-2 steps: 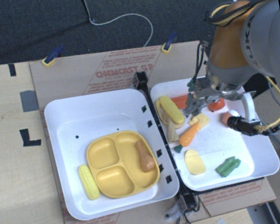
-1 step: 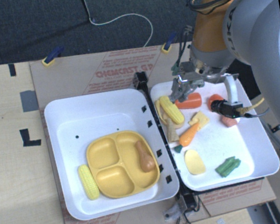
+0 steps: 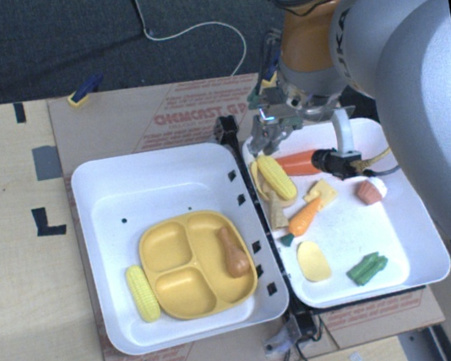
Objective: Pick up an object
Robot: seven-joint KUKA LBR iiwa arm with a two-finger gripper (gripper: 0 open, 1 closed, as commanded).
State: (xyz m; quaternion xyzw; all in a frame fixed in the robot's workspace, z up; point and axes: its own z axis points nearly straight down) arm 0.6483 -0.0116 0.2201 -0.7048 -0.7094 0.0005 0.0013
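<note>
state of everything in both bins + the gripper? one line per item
gripper: low over the right bin's far left corner, above a corn cob
corn cob: lying in right bin, under gripper
carrot: lying flat, right bin
green bean: lying flat, right bin
yellow tray: upright in left bin
sausage: lying in tray's right compartment
second corn cob: left bin, beside tray

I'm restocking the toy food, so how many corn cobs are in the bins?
2: one corn cob lies in the left bin beside the yellow tray; another sits in the right bin beneath the tool. Others may be hidden.
</note>
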